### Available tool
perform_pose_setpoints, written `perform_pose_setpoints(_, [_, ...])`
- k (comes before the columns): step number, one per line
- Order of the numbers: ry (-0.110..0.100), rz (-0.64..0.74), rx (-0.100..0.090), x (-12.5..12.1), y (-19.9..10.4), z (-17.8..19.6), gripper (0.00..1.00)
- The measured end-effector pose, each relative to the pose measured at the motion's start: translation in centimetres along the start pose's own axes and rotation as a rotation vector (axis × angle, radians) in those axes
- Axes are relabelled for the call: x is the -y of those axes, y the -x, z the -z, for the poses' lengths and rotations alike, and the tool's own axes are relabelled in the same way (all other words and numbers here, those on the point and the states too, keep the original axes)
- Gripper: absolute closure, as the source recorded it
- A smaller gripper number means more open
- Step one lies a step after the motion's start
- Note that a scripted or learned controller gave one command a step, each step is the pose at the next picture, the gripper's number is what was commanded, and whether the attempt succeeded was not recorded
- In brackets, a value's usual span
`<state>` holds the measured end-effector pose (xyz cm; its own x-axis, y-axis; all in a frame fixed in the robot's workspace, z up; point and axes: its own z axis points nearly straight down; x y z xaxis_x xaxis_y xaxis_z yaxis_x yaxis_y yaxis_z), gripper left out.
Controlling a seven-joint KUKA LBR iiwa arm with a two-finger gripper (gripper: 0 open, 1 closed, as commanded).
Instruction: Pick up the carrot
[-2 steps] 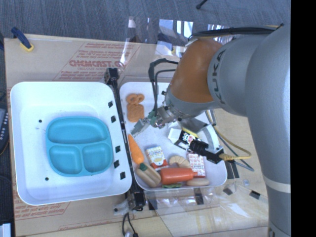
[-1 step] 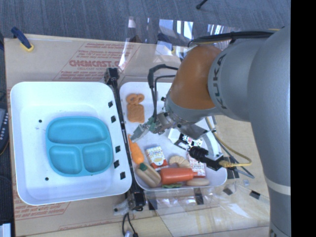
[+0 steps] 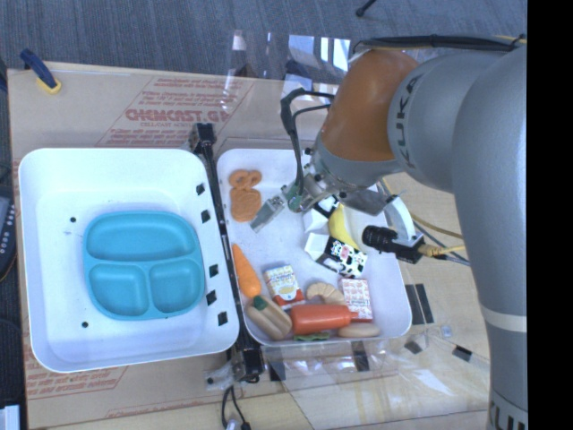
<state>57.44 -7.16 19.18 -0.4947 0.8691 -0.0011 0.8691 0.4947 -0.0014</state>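
Observation:
The carrot (image 3: 246, 271) is orange and lies lengthwise against the left wall of the right bin (image 3: 394, 280), roughly halfway down it. My gripper (image 3: 269, 210) hangs low over the upper part of the same bin, above and slightly right of the carrot and apart from it. It is just right of two brown cookie-like pieces (image 3: 243, 192). The arm's wrist with its orange band (image 3: 363, 106) covers the bin's far right corner.
The right bin also holds a banana (image 3: 342, 227), a cow-patterned carton (image 3: 346, 256), a small juice box (image 3: 284, 285), a red sausage (image 3: 320, 318), a bread stick (image 3: 268, 317) and a red packet (image 3: 356, 297). A blue divided tray (image 3: 143, 262) lies in the left bin (image 3: 45, 186).

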Motion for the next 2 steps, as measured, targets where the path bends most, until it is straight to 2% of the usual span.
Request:
perform_pose_setpoints(1, [-0.002,0.159,-0.004,0.5,-7.0,-0.1,0.00])
perform_pose_setpoints(2, [-0.002,0.147,-0.003,1.5,-10.0,-0.1,0.00])
